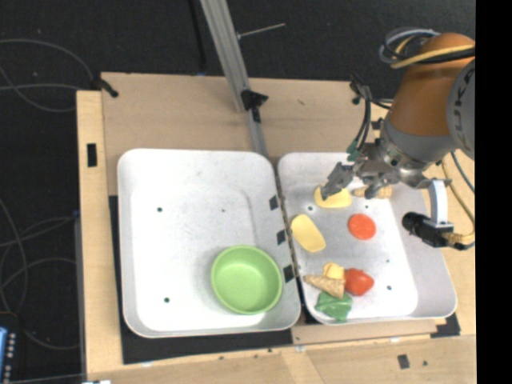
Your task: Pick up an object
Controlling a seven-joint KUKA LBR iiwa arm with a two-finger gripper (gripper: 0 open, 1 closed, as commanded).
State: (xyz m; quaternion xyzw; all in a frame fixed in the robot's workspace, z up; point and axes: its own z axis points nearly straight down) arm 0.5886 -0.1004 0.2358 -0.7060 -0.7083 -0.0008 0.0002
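Grey gripper (346,181) low in right bin (416,290), touching yellow piece (334,199), finger state unclear, green bowl (246,278) in left bin (160,182).

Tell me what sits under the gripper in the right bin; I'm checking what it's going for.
A pale yellow piece lies right below the gripper, its lower half in plain sight. Its upper edge is covered by the gripper, so whether they touch can't be seen.

No legible text — anywhere

Even, bright overhead light; slightly soft, grainy focus.
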